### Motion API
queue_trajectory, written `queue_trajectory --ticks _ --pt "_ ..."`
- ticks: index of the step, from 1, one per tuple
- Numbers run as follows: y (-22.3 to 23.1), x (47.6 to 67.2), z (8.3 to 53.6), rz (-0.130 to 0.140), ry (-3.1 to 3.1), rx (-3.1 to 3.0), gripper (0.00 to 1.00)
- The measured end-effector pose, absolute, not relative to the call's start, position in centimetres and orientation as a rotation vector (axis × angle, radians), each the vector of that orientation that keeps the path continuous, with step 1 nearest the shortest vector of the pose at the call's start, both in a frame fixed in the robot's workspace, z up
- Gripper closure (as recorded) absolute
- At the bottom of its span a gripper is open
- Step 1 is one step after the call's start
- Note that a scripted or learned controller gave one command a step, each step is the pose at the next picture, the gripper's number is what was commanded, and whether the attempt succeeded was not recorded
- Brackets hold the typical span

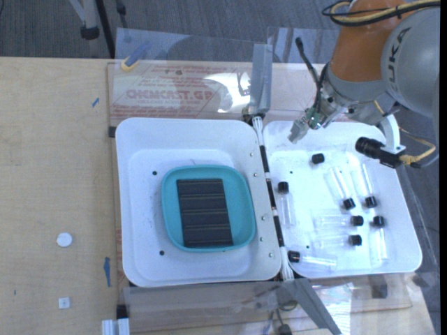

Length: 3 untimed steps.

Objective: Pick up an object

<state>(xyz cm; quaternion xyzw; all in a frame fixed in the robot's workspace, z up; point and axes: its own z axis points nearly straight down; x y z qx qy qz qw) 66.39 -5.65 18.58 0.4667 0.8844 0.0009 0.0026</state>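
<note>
**Gripper above the right bin's far corner, vials lying below**

Lettering in faded red runs across the clear sheet (178, 93) behind the left bin (136, 187); it seems to begin "CHEMCAST", but glare washes out the rest; part of "KUKA" shows in dark letters on the grey arm (412, 47), cut off by the frame's right edge. The gripper (302, 131) hangs over the far left corner of the right bin (405, 253), its small tip pointing down and to the left; whether its fingers are spread or closed cannot be told at this size, and nothing can be seen between them. In the right bin lie several clear vials (340, 181) with black caps (348, 203), scattered and mostly apart; their glass bodies are hard to trace against the white floor; one loose cap (318, 159) sits just below the gripper. The left bin holds a teal tray (241, 215) carrying a dark ribbed block (204, 213). A small white disc (64, 240) rests on the wooden bench (49, 152).
</note>
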Motion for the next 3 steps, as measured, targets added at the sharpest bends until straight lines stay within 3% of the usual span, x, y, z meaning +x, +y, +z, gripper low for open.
queue_trajectory --ticks 1,2,3 --pt "-11.4 62.7 15.4 0.001 2.898 1.210 1.00" --pt "-5.8 63.5 22.3 0.003 2.909 1.170 1.00" --pt "-3.8 65.8 24.8 0.004 2.870 1.258 1.00"
